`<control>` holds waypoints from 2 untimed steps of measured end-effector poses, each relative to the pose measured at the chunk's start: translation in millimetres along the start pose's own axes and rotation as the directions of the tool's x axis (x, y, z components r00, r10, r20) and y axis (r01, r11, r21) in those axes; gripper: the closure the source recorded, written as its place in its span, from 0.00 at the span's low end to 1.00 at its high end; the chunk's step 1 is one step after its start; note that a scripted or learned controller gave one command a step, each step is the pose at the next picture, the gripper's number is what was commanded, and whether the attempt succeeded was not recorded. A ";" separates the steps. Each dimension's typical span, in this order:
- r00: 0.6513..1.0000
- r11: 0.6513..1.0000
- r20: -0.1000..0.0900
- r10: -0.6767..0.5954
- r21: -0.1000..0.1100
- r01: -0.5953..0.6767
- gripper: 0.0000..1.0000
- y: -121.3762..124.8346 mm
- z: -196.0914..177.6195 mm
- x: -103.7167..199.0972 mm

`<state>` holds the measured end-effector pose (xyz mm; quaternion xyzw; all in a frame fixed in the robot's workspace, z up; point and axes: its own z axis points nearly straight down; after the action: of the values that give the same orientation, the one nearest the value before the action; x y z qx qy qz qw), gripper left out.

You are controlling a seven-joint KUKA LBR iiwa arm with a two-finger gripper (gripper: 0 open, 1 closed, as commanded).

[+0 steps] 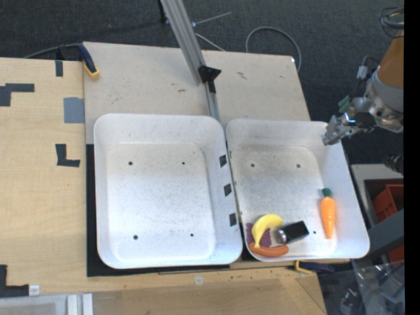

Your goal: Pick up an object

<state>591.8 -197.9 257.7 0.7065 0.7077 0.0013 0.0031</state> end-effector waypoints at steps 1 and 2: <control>1.000 1.000 -0.002 0.000 0.004 0.000 1.00 1.0 -28.2 0.3; 1.000 1.000 -0.004 -0.004 0.008 0.004 1.00 7.6 -15.2 49.4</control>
<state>599.2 -148.4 272.9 0.7051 0.7091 -0.0002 -0.0010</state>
